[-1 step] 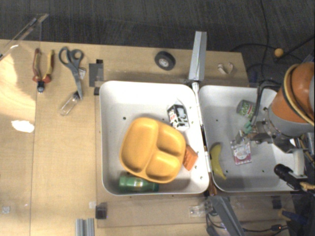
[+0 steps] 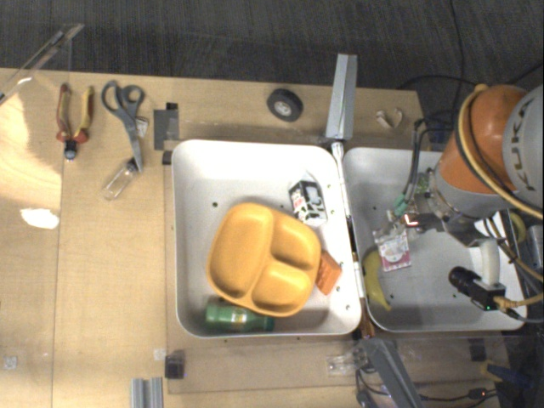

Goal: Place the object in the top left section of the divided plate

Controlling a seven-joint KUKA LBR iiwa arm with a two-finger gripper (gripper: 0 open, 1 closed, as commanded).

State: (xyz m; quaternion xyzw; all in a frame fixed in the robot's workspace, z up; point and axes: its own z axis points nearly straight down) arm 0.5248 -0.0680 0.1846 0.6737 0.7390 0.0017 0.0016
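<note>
The yellow divided plate [image 2: 262,259] lies in the left bin [image 2: 192,228], tilted, with its three sections bare. My gripper [image 2: 393,250] hangs over the left part of the right bin [image 2: 442,308], well to the right of the plate. A yellow, banana-like object [image 2: 375,281] lies along that bin's left wall, just below and left of the gripper. Whether anything sits in the gripper is unclear from this view.
Around the plate in the left bin lie a black-and-white item [image 2: 307,201], an orange piece [image 2: 328,274] and a green bottle [image 2: 235,316]. On the bench at the back left are scissors [image 2: 126,109], pliers [image 2: 72,117] and a tape roll [image 2: 285,104].
</note>
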